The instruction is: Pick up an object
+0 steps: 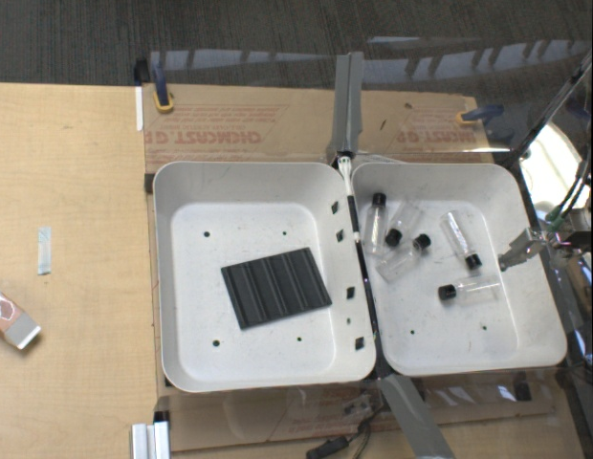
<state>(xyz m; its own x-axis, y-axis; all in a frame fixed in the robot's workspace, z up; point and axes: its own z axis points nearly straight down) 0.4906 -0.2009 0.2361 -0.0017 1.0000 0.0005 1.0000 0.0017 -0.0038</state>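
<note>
The approach looks barely begun: the gripper (518, 252) sits at the right bin's (440, 360) right rim, and whether it is open I cannot tell. Several clear vials (459, 235) with black caps lie scattered in that bin, the nearest just left of the gripper. In the left bin (182, 256) lies a ribbed black pad (275, 287). Next it must centre over one vial and descend.

Even bright light, soft shadows, right-edge glare
</note>
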